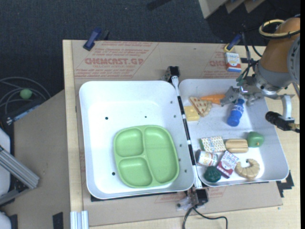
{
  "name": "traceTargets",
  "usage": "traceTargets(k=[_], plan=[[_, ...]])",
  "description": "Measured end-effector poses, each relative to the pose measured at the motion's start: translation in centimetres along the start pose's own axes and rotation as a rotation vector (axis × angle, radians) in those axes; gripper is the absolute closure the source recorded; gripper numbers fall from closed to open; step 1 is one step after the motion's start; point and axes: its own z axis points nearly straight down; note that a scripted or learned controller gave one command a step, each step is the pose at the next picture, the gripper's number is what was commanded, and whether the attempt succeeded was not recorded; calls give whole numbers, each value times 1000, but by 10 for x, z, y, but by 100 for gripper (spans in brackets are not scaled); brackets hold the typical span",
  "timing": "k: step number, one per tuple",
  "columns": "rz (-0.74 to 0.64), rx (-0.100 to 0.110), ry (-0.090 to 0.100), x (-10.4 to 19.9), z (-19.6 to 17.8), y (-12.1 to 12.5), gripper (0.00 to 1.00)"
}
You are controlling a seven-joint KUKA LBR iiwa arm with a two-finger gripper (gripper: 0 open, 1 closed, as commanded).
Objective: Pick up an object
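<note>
Reaching in from the right, arm (279, 56) hovers over blue bottle (235, 114), jaws' state unclear.

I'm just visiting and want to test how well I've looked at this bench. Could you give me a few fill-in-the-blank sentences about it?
1. The green divided plate lies in the ____ bin.
2. The plate has ____ compartments.
3. The bottle beneath the end effector is coloured ____.
4. The toy foods lie in the ____ bin.

Missing words: left; three; blue; right

One fixed camera looks down at a slant on the tabletop (143, 56), taking in both bins (95, 128).
</note>
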Motion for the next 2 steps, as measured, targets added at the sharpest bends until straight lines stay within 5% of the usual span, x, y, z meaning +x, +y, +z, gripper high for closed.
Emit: traceTargets(k=[1,2], plan=[[-2,-2,0,22,27,-12,0],[-2,-6,-1,21,16,-11,100]])
